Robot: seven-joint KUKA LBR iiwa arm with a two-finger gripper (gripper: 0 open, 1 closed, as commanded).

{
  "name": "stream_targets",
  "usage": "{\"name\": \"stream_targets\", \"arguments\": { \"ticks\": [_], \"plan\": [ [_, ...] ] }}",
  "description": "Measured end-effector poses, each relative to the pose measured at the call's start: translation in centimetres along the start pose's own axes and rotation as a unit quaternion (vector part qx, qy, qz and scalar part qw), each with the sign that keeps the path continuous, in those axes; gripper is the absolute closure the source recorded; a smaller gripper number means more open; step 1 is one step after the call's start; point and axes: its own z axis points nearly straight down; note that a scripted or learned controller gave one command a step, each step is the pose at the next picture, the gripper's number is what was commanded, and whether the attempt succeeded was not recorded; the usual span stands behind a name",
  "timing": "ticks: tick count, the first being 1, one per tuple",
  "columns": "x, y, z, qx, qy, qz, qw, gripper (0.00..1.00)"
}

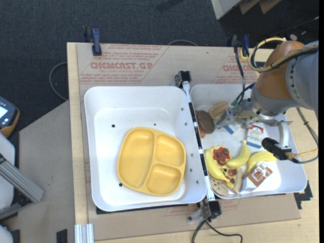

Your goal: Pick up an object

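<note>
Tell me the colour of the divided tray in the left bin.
Yellow: the three-compartment plastic tray, camera view.

Right bin (pixel 298 184) holds the clutter: bananas (pixel 238 161) lying flat near its front, red-topped pizza toy (pixel 221 156) touching them on the left, brown oval piece (pixel 205 120) by the left wall. Tan piece (pixel 218 109) sits near the back; white-and-red packet (pixel 254 134) and brown-and-white card (pixel 259 174) lie right of the bananas.
</note>
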Motion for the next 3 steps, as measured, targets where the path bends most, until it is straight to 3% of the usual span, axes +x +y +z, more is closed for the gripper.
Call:
{"name": "stream_targets", "arguments": {
  "ticks": [1,2,3],
  "plan": [
    [3.1,4.5,0.2,0.003,0.001,-0.001,1.0000,0.00],
    [2.9,4.5,-1.0,0.002,0.001,0.000,1.0000,1.00],
    [12.3,1.6,-10.5,0.001,0.003,-0.003,1.0000,1.00]
  ]
}}
